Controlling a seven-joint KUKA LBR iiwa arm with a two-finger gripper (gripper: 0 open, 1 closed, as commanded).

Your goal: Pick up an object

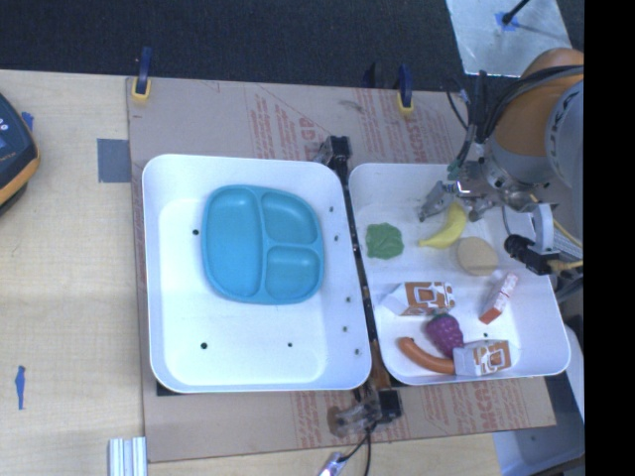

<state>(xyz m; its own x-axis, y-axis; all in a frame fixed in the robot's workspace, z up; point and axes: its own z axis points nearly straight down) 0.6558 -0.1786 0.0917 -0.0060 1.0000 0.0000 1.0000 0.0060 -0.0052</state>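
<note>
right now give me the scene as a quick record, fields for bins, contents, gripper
left bin: holds a blue divided plate
right bin: holds a banana, green leafy piece, beige round piece, two small cartons, purple grapes, sausage, red and white tube
gripper: over the upper part of the right bin, at the banana's top end
gripper fingers: cannot tell
held object: none seen between the fingers

Colour log, my remote view

I note a light blue divided plate (263, 244) in the white left bin (179, 266); yellow banana (446, 229), green lump (384, 240), purple grapes (444, 329), orange-red sausage (425, 356), tan tabletop (60, 296).
</note>
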